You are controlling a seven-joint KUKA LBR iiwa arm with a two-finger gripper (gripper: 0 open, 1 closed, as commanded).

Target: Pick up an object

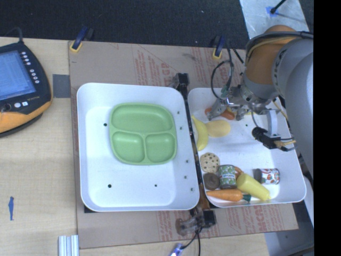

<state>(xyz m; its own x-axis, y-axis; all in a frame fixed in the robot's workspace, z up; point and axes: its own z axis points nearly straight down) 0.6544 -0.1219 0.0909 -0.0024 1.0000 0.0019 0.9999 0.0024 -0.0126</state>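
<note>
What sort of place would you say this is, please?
Probably a robotics lab bench: a robot arm over two white bins, toy food like a carrot, and a teach pendant.

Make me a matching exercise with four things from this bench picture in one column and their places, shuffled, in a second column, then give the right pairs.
Things:
1. green three-compartment plastic plate
2. orange toy carrot
3. small red-and-white can
4. handheld tablet with orange edge

Places:
A. near edge of the right bin
B. bench, far left
C. middle of the left bin
D. right bin, near its right wall

Pairs: 1-C, 2-A, 3-D, 4-B
</note>
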